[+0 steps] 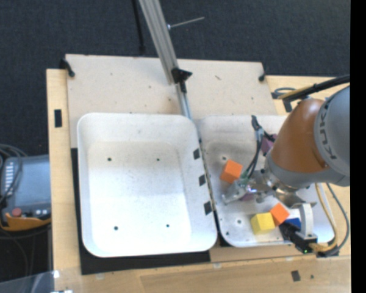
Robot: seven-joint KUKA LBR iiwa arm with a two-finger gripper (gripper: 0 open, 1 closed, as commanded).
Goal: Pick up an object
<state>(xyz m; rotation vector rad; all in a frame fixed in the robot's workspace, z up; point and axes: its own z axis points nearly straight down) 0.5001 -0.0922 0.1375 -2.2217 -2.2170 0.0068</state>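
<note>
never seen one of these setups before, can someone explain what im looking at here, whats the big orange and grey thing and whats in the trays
The big grey and orange thing is a robot arm, reaching in from the right. The single camera sits above the bench and looks down at a slant. At the arm's lower end is its gripper, a two-finger claw, low over the right bin; I cannot tell from here whether it is open or shut, or whether it has anything.

On the bench are two shallow white bins side by side. The left bin shows just specks and small dark holes. The right bin holds small blocks: an orange one near the gripper, a yellow one, another orange one and a blue one. The arm's job is to pick one up.
</note>
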